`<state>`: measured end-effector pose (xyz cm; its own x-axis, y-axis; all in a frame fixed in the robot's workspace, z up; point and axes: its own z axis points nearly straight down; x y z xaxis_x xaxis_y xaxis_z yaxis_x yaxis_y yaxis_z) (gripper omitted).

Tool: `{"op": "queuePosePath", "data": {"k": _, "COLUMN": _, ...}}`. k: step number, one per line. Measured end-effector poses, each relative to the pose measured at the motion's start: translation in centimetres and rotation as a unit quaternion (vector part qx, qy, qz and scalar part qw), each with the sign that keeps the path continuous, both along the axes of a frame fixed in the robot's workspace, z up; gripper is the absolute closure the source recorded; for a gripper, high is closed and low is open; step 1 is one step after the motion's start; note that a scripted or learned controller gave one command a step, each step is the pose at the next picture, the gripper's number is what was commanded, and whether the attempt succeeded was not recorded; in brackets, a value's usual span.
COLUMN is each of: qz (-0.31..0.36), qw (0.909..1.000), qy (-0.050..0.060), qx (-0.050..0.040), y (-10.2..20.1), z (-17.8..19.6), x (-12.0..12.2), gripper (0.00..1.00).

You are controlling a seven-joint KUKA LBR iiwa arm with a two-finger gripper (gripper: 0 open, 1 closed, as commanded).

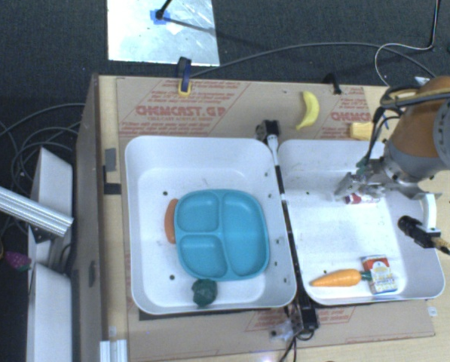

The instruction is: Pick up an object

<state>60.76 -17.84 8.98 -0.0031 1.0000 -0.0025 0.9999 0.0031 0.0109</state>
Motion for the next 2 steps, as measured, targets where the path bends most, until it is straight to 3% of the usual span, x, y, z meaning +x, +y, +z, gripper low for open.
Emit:
{"op": "queuePosePath", "data": {"k": 1, "qz": -0.001, "qw": 1.0000, "qy": 0.004, "qx": 0.0010, "y": 0.7, "z": 2.5, "x": -1.9, "gripper": 0.00}}
{"op": "queuePosePath", "data": {"k": 2, "qz": -0.001, "qw": 1.0000, "qy": 0.006, "qx": 0.0007, "y": -1.4, "z": 1.8, "x": -3.8, "gripper": 0.00}}
